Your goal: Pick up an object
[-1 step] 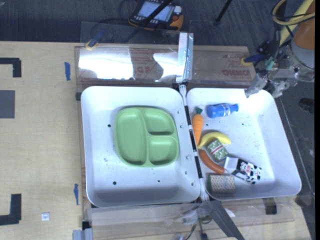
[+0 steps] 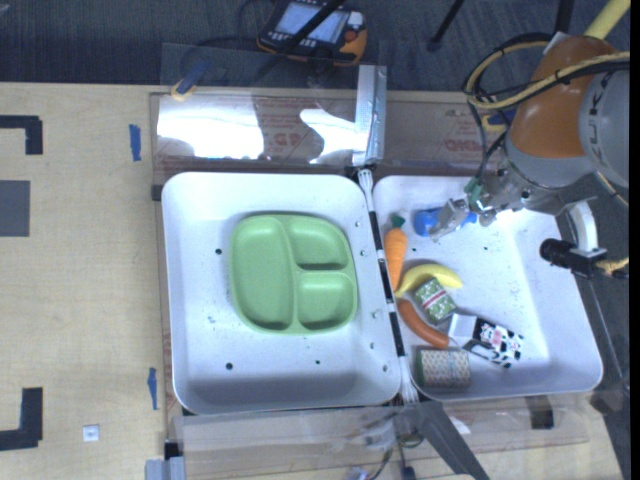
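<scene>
The right bin [image 2: 540, 298] holds several items. A small blue object [image 2: 427, 221] lies near its back left corner. An orange carrot [image 2: 396, 251] lies along the left wall, with a yellow banana [image 2: 430, 273] and a green packet [image 2: 434, 299] beside it. Nearer the front are an orange-red piece [image 2: 422, 327], a black-and-white cow-patterned item [image 2: 497, 342] and a greenish mesh roll [image 2: 443, 368]. My gripper [image 2: 468, 210] hangs low over the back of this bin, just right of the blue object. Nothing shows held in it.
A green divided plate [image 2: 294, 272] lies in the left bin [image 2: 200, 348]. The grey arm with its orange band [image 2: 560, 108] comes in from the upper right. A metal divider [image 2: 368, 118] stands behind the bins, with cables and a handheld pendant [image 2: 310, 28] beyond it.
</scene>
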`<state>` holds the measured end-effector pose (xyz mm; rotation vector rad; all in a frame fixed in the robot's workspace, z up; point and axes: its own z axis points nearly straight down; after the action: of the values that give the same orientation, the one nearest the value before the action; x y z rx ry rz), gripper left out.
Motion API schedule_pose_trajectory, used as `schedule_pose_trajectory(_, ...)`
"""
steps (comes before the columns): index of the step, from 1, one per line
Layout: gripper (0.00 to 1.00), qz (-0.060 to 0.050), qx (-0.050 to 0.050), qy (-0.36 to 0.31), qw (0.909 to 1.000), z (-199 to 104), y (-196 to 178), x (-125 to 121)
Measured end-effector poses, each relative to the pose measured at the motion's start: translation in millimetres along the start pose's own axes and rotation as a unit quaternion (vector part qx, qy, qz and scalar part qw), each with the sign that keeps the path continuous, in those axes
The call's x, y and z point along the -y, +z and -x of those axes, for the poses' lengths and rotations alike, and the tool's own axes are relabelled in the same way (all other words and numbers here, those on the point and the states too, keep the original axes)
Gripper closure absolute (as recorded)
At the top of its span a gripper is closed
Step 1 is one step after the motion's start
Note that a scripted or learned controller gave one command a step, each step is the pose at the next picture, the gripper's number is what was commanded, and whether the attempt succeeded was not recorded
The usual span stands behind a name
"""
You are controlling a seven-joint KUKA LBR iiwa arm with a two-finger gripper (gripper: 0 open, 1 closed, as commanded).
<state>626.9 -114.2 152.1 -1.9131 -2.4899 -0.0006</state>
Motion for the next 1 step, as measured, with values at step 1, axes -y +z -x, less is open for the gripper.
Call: schedule_pose_trajectory(1, 0.0, 0.001, 0.001, 0.024, 0.9997, -23.8, 40.0, 55.7)
